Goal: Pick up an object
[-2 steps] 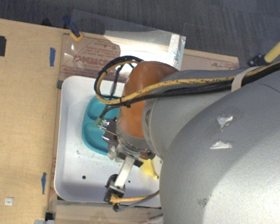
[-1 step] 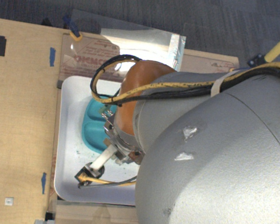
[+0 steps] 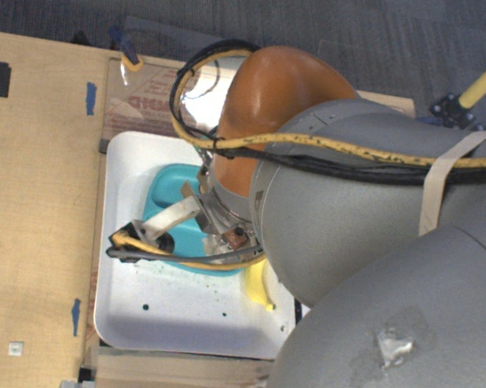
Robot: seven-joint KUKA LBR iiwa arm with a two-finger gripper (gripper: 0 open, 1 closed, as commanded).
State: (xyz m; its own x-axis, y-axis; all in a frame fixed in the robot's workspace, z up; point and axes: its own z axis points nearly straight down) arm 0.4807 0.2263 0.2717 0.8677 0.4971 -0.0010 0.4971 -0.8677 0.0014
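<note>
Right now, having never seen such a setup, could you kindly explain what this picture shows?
This is one photo from a camera fixed above a wooden bench, looking down at a slant. The big grey and orange shape is a robot arm reaching in from the right. Its hand hangs low over a white bin, just above a blue-green dish. A yellow thing lies beside the dish, partly under the arm. I cannot tell whether the hand holds anything.
</note>
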